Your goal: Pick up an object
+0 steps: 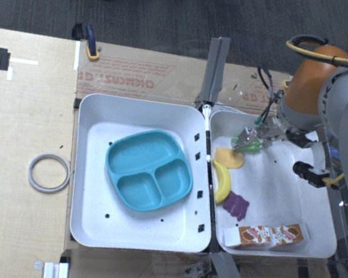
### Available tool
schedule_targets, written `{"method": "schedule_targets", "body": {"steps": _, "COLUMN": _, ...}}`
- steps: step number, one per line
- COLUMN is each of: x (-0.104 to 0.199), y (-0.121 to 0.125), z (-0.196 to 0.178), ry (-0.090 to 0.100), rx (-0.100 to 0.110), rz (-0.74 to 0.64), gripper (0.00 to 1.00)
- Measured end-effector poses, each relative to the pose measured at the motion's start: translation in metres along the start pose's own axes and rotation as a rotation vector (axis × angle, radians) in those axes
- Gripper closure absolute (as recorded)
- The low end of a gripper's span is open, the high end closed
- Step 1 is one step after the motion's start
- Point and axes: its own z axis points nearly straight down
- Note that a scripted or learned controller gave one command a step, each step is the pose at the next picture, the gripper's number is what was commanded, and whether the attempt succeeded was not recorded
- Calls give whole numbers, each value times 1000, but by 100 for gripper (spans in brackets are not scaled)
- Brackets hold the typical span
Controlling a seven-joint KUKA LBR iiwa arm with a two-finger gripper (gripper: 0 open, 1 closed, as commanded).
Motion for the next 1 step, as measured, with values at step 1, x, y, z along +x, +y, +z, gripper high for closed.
{"method": "schedule_targets", "body": {"steps": 1, "x": -1, "y": 1, "z": -12, "ry": -3, "rx": -4, "rz": 0, "gripper": 100}}
